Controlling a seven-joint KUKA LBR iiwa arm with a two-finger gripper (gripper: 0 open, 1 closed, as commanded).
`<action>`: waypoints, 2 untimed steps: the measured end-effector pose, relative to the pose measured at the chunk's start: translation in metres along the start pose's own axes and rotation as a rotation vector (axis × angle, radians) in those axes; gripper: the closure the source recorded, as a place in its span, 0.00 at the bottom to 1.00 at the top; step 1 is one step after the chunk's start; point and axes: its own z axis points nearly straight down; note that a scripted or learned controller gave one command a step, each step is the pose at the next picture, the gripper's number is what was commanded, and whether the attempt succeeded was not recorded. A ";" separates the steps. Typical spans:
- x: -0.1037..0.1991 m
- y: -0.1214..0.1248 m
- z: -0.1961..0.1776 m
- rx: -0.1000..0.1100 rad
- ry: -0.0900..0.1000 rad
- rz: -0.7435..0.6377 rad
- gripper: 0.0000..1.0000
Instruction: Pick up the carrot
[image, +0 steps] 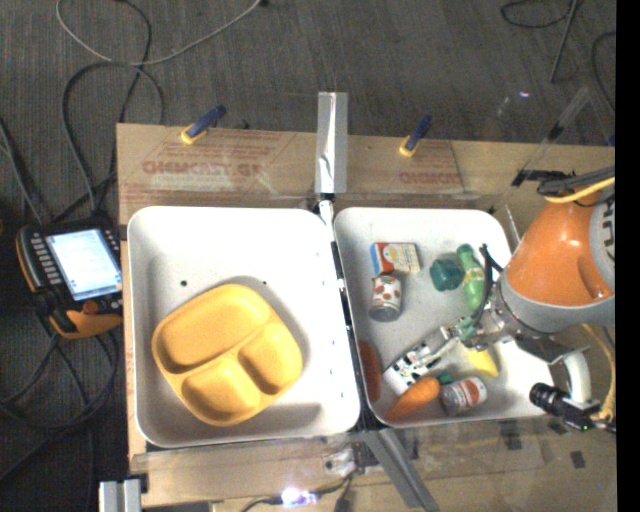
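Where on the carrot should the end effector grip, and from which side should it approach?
Grip the carrot across its thick middle, coming from above. It lies flat and slanted near the right bin's front wall, with a can close to its thick end, so a side approach looks crowded.

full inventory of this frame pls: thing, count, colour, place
carrot: 1, orange, right bin, front edge, beside the gripper
tray: 1, yellow, three compartments, left bin
cans: 2, one red-and-white mid right bin, one with red label just right of the carrot
carton: 1, yellow with blue and red, back of right bin
green items: 2 or so, back right of right bin, kind unclear
yellow item: 1, right bin, partly under the arm
reddish item: 1, right bin, along left wall, kind unclear
bins: 2, white, left and right
clamps: 2, blue-yellow, and, on the back board
pendant: 1, lit screen, left of bench
arm: 1, orange and grey, from the right
gripper: 1, over the right bin front
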 end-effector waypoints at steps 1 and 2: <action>-0.033 -0.007 -0.076 -0.003 -0.002 -0.179 0.00; -0.013 0.061 -0.050 -0.003 -0.002 -0.082 0.00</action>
